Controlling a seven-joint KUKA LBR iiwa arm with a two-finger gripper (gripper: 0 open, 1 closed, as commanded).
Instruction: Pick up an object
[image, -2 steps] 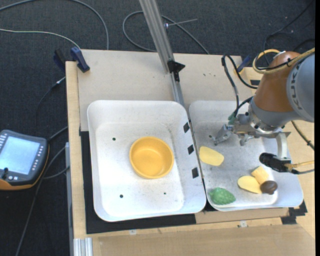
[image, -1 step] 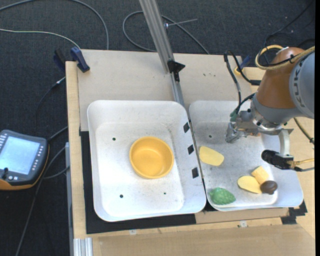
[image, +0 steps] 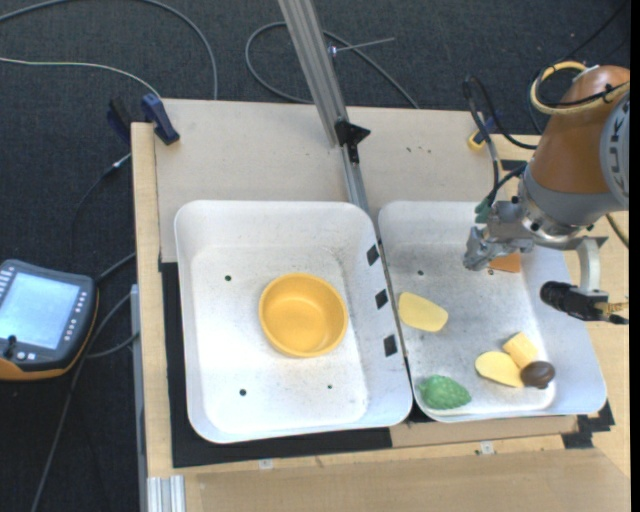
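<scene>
Orange block (image: 506, 263) lies just beside the gripper (image: 480, 255), not visibly grasped; jaws' state unclear, so pickup remains undone.

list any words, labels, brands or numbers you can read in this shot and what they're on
No text can be read here.
The handheld pendant on the floor at left has a lit screen, too blurred to read.
The yellow bowl, the two white bins and the pieces in the right bin show no markings.
</scene>
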